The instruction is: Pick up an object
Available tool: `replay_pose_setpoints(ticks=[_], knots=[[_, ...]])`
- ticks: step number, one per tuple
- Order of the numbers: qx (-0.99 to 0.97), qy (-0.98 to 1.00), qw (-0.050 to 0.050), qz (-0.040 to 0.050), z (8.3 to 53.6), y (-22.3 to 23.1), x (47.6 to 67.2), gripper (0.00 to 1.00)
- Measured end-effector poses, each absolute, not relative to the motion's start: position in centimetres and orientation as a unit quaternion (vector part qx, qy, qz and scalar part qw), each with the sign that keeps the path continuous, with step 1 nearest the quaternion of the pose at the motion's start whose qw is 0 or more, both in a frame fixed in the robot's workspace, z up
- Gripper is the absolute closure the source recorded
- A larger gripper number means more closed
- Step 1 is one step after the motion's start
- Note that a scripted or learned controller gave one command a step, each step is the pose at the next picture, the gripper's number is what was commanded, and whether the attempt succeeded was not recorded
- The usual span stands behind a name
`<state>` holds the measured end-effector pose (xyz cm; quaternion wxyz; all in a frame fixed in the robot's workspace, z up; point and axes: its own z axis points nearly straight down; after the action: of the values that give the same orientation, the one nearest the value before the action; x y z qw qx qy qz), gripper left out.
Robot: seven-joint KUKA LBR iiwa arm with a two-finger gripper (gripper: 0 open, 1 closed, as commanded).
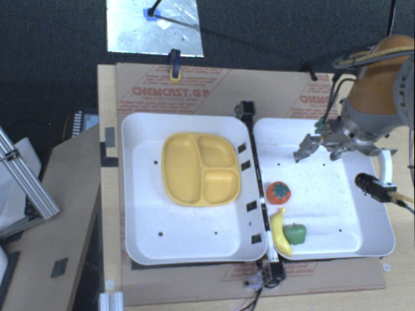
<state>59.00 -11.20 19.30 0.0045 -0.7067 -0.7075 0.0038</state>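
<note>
Three toy foods lie in the right bin (350,238) near its left wall: a red tomato (279,192), a yellow banana (280,232) and a green pepper (296,233) touching the banana. My gripper (320,149) hangs over the upper middle of that bin, up and to the right of the tomato. Its fingers (305,149) are spread apart and nothing is between them.
The left bin (139,232) holds a yellow divided plate (200,168). A black divider (256,186) runs between the two bins. Bare white floor shows in the right half of the right bin, under the arm.
</note>
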Motion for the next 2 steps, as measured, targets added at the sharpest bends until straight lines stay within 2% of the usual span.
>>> replay_pose_setpoints(ticks=[1, 2], knots=[[-0.706, -0.708, -0.001, -0.0003, 20.0, -11.2, 59.3, 0.0], [-0.706, -0.708, 0.001, 0.0004, 15.8, -11.0, 59.6, 0.0]])
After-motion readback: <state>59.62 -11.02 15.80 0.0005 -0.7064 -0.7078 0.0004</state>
